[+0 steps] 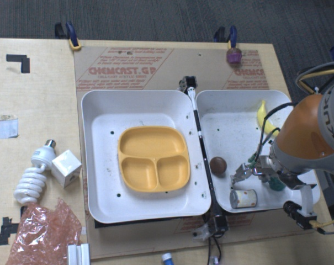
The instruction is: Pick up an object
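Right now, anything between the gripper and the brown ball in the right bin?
Nothing visible. The gripper hangs in the right bin, just right of the brown ball, with bare bin floor between them. The small can lies below the gripper, off that line. The yellow tray sits in the left bin.

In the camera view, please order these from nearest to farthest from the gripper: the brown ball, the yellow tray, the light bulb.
From the gripper:
1. Brown ball, right bin, just beside it.
2. Yellow tray, left bin.
3. Light bulb, on the bench, left of both bins.
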Action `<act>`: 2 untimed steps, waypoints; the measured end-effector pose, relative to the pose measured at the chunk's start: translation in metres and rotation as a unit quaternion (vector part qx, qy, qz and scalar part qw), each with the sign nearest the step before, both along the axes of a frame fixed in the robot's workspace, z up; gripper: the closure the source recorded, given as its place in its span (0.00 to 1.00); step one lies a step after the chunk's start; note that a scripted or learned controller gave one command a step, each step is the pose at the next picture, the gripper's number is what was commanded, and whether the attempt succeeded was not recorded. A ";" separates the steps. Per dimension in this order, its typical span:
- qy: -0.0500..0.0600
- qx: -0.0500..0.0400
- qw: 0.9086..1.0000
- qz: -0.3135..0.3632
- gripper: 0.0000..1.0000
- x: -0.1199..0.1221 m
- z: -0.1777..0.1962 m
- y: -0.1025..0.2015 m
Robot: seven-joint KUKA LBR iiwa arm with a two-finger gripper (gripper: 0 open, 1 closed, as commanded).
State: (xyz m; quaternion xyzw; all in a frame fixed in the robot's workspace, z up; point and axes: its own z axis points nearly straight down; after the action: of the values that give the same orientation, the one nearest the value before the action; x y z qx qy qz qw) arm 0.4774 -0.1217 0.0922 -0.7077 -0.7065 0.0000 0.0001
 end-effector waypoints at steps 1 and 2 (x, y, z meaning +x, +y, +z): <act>-0.002 0.000 1.000 -0.001 1.00 0.001 0.010 -0.001; -0.001 0.000 1.000 0.002 1.00 0.033 0.100 0.064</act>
State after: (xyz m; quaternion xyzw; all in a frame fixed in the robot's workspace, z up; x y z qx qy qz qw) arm 0.5104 -0.0578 0.1924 -0.7066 -0.7076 -0.0004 -0.0010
